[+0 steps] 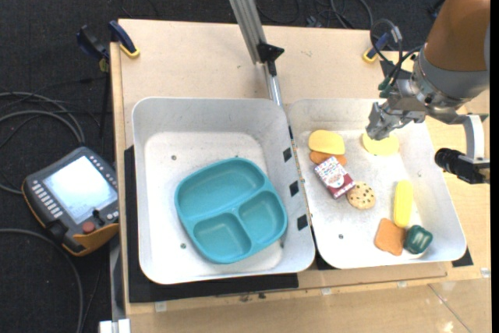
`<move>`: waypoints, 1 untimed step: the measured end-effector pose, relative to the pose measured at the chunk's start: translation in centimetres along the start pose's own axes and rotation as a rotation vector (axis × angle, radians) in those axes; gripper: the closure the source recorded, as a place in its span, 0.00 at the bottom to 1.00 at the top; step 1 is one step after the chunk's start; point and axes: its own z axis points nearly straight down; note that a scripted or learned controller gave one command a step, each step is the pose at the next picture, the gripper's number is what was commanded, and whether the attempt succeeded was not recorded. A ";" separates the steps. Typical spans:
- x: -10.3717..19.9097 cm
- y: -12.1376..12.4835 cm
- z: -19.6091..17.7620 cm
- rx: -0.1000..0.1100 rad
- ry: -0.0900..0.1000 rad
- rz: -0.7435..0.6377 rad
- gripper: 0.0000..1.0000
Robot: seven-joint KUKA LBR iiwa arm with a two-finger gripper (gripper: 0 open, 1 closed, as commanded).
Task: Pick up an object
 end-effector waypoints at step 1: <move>0.0 0.1 -1.6 0.003 0.000 0.001 1.00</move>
